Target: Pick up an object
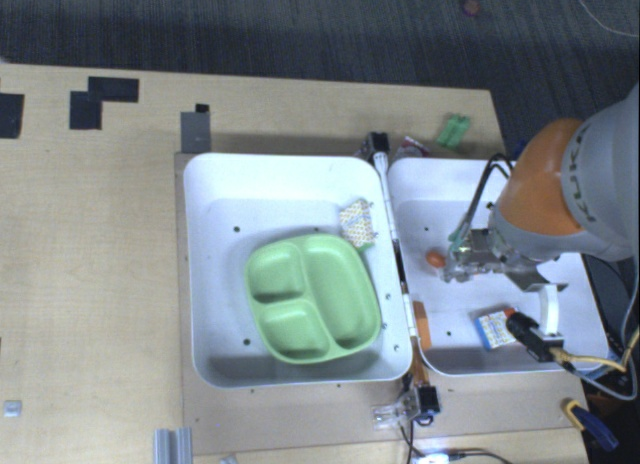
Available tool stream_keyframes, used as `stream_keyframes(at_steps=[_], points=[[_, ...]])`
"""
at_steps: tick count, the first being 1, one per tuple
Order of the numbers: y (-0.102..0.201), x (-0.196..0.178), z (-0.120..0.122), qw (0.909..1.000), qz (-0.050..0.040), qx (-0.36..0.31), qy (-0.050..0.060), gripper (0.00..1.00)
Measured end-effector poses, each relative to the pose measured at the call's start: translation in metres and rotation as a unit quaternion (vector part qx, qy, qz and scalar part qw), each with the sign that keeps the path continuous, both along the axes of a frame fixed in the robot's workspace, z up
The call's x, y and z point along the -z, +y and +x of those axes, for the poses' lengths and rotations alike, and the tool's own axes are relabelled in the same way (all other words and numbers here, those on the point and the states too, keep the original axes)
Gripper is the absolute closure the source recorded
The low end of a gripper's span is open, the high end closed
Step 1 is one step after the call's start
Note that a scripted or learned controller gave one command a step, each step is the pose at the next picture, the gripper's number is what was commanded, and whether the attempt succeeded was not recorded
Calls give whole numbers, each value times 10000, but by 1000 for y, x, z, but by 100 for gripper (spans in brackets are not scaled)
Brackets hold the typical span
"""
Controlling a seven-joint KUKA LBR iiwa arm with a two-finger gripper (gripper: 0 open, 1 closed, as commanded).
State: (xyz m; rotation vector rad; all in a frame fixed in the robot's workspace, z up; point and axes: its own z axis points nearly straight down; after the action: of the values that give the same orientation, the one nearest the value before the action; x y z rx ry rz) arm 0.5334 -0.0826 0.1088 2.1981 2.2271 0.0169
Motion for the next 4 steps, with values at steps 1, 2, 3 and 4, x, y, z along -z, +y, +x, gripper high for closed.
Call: stream_keyframes(at_steps=[1,2,3,4], points=[[0,0,0,10000,0,0,1,0],[1,-11,1,10000,2,-26,-16,100],[-61,16,45,10000,-18,42,-25,100],[23,-77,48,10000,11,33,57,100]])
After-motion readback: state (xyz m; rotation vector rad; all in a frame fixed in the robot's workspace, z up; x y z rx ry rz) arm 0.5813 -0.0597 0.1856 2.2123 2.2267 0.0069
